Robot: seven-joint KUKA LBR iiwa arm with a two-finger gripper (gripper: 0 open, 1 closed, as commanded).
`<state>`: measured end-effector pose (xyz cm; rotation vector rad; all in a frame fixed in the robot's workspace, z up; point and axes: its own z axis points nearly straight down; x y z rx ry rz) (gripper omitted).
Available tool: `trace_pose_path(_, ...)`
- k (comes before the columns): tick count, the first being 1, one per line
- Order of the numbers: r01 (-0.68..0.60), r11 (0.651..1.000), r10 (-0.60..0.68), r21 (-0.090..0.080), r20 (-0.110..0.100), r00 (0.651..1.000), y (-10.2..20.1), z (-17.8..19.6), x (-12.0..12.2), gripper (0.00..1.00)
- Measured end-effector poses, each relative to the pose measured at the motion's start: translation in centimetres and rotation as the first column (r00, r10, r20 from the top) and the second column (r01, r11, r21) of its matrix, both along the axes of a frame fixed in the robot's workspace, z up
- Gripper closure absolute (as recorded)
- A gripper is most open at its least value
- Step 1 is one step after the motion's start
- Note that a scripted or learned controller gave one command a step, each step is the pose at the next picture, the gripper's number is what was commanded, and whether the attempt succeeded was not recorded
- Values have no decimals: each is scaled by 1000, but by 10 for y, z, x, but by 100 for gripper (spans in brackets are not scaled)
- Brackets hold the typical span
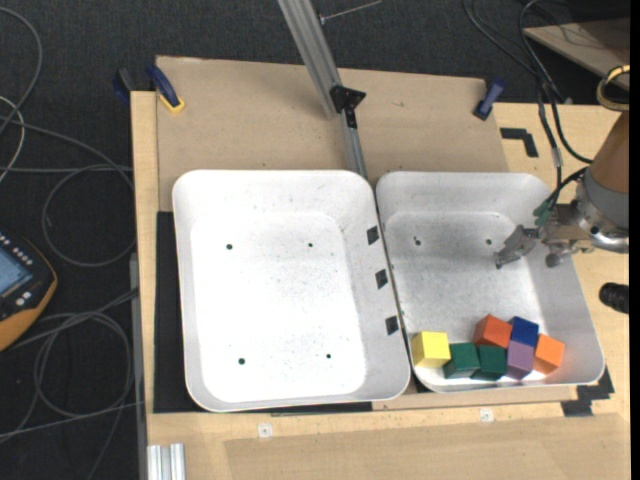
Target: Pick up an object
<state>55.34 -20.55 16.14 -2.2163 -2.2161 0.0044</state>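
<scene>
The arm (612, 158) is running off the right edge, so most of its body is being cut away. The gripper (532, 248) is appearing small and blurred, too indistinct to read. In the near right corner of the right bin (470, 193), the blue block (524, 329) is sitting half hidden behind the purple block (521, 354). At the left edge, a yellow handheld device (18, 286) is being cropped.

We see a robotics lab or test cell: a plywood bench (300, 108) stands on dark carpet, with blue clamps (166, 88) at its far corners. Loose black cables (60, 198) trail over the floor left of the bench, beside a handheld control pendant (18, 286), and an aluminium strut (318, 53) rises behind it.
</scene>
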Motion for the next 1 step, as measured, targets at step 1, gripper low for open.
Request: trace_pose_path(1, 0, 1000, 0, -1, 1, 1000, -5, -45, -3, 0)
